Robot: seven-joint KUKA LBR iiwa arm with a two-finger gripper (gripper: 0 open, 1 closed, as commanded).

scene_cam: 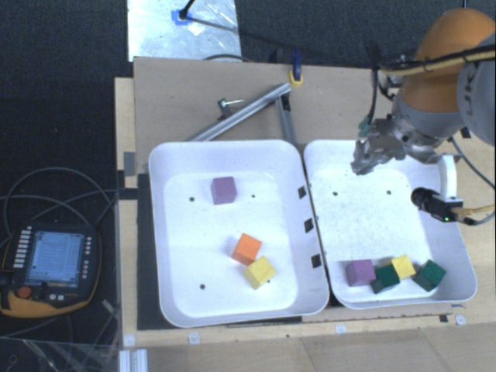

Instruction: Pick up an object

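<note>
Four cubes [394,273] bunched, partly overlapping

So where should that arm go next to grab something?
Probably toward the near edge of the right white bin, then down. The gripper hangs over bare floor at the far end, while the purple cube, yellow cube and two dark green cubes sit along the near wall.

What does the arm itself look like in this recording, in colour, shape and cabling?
The arm is a rounded grey body with a broad orange band above the wrist. Dark cables run across its upper part and loop down beside it. Its claw is a small, dull grey metal piece at the tip. A white bracket curves off the wrist, next to a black cylindrical unit with a small green light.
</note>
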